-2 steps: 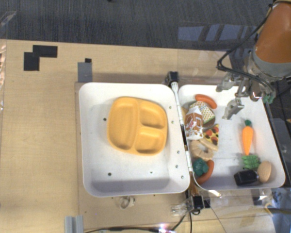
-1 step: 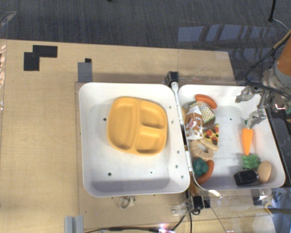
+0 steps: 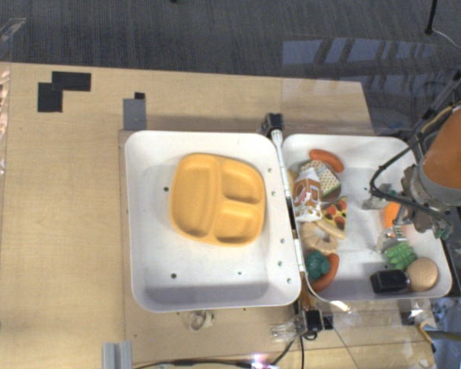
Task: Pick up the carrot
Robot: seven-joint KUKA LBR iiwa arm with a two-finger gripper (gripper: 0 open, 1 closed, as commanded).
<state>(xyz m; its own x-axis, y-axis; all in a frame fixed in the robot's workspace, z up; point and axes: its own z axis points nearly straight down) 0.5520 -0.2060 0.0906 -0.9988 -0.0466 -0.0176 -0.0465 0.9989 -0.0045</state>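
The carrot (image 3: 389, 213) is a small orange piece in the right bin (image 3: 361, 151), towards its right side. My gripper (image 3: 399, 225) hangs directly over it from the right, and its body hides part of the carrot. The arm's orange band (image 3: 455, 156) sits above the wrist at the frame's right edge. Whether the carrot is held is not visible.
A yellow divided plate (image 3: 217, 197) lies in the left bin (image 3: 150, 283). The right bin also holds a sausage (image 3: 326, 159), a carton (image 3: 308, 191), a pizza slice (image 3: 336, 214), a green leafy piece (image 3: 400, 254), a tan round item (image 3: 423, 274) and a black block (image 3: 388, 281).
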